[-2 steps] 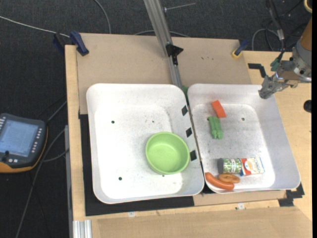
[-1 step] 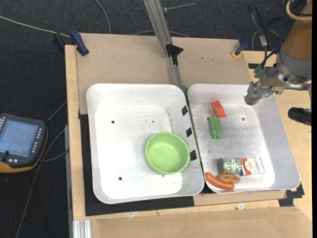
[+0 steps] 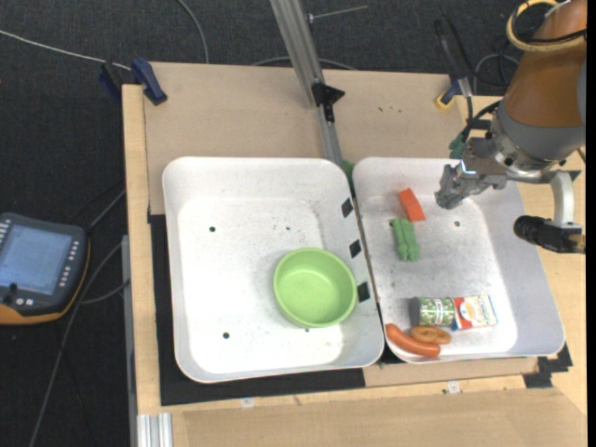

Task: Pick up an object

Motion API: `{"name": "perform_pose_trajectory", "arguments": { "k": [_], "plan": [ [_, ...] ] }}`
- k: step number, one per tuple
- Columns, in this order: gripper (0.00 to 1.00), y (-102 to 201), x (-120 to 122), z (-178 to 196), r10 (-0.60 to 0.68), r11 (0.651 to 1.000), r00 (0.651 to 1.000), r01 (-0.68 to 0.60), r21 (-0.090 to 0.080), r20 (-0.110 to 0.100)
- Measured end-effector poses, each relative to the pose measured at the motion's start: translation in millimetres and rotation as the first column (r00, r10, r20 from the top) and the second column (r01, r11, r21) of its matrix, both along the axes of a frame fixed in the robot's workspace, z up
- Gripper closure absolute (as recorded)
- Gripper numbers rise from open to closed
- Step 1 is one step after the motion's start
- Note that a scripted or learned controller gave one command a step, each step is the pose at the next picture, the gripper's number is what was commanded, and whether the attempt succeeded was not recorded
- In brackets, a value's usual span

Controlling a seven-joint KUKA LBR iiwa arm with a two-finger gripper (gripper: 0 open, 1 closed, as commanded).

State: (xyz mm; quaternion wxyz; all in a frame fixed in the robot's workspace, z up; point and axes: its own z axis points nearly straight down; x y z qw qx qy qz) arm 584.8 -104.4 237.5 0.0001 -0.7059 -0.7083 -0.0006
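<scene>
A: From the camera view, where does the gripper (image 3: 454, 192) stand?

B: It hangs over the upper part of the right bin (image 3: 521, 277), just to the right of the orange block (image 3: 411, 204). Nothing shows between its parts, and whether it is open or closed cannot be told from this slant.

A: And what could the arm pick up?

B: The orange block is nearest. The green ridged piece (image 3: 405, 240) lies just below it, apart from it by a small gap. Near the front wall sit the small carton (image 3: 453, 312) and the toy hot dog (image 3: 415, 339), touching each other. The green bowl (image 3: 315, 287) rests in the left bin (image 3: 214, 250), well apart from the arm.

A: How should the step be done well?

B: Probably by going for the orange block: shift a little to the left, centre over it, align the jaws across its narrow sides, then descend straight. The green ridged piece lies close, so a crooked approach may knock it.
</scene>
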Motion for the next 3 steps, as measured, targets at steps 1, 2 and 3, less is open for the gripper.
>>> {"name": "perform_pose_trajectory", "arguments": {
  "k": [1,2,3],
  "plan": [
    [1.0,55,-7,10,0.001,1.0,1.0,-0.001,0.001,0.0],
    [1.0,110,-24,0,0.002,1.0,1.0,-0.002,0.0,-0.001],
    [1.0,164,-22,-1,0.001,1.0,1.0,-0.001,0.0,-0.001]
  ]
}}
